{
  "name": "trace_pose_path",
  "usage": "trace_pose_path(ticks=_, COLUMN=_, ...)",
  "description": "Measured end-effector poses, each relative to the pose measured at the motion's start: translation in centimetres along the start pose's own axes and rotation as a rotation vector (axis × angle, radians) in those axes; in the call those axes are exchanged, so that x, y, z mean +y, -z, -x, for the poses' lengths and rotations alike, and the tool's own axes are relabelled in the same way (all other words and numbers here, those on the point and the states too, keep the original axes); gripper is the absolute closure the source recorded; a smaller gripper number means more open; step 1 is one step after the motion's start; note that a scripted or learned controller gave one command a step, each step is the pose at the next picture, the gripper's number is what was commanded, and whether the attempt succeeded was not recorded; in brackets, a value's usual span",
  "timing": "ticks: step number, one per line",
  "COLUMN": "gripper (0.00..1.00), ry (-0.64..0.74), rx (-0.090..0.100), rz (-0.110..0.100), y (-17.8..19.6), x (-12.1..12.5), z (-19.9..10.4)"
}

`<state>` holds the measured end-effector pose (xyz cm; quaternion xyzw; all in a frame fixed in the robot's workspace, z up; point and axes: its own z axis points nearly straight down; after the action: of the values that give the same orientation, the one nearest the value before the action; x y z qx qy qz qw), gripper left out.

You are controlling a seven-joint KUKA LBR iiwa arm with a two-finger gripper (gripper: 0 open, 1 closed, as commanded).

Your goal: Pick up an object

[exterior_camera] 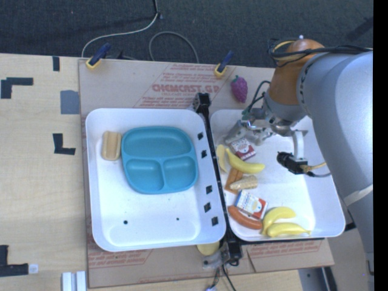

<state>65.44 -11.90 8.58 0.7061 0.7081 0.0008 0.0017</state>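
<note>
Nearest us in the right bin (327, 211) we see two bananas (282, 221), with a hot dog (244, 217) and a small red-and-white carton (250, 204) just beside them. Farther back lie a bread roll (240, 181), another banana (242, 164) and a red-and-white packet (243, 148). The claw (254, 128) hangs just behind that packet, close over it; we cannot tell how wide it is spread or whether it grips anything. In the left bin (106, 223) sits a blue tray (160, 160). A purple fruit (239, 88) lies on the table beyond.
</note>
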Motion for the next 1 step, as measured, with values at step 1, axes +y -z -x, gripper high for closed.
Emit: trace_pose_path(ticks=1, gripper=0.00, ry=-0.002, rx=-0.002, rz=0.001, y=0.07, x=-1.61, z=-1.09)
